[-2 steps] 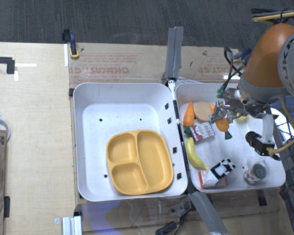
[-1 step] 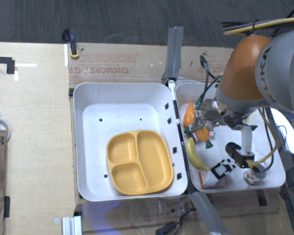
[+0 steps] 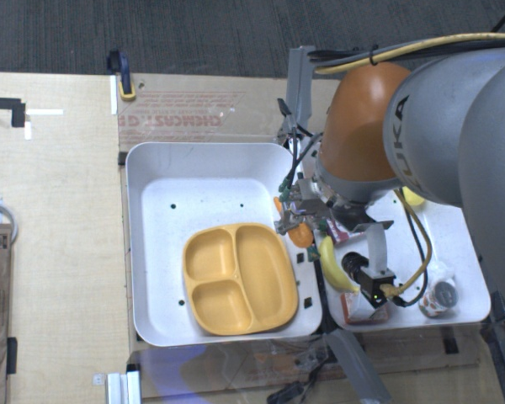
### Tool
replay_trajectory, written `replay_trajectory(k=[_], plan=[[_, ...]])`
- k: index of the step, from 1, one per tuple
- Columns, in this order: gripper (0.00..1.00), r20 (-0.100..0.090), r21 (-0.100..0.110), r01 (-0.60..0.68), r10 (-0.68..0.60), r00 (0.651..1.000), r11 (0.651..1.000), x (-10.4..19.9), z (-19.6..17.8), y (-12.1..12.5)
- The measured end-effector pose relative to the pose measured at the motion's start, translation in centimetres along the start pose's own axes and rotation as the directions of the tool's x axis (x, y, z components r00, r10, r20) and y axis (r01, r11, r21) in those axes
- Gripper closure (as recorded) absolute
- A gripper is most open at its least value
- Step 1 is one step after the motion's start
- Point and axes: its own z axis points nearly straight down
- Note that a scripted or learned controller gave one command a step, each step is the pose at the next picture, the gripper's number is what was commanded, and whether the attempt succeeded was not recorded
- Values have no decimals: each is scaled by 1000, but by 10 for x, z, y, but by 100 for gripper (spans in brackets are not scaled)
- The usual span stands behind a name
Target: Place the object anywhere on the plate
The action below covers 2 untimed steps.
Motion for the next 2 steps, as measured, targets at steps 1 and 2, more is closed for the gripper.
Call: replay_trajectory(k=[1,2], plan=[[0,0,0,-1,1,1000,1000,0,0,0],[0,1,2,-46,46,999,999,15,6,4]])
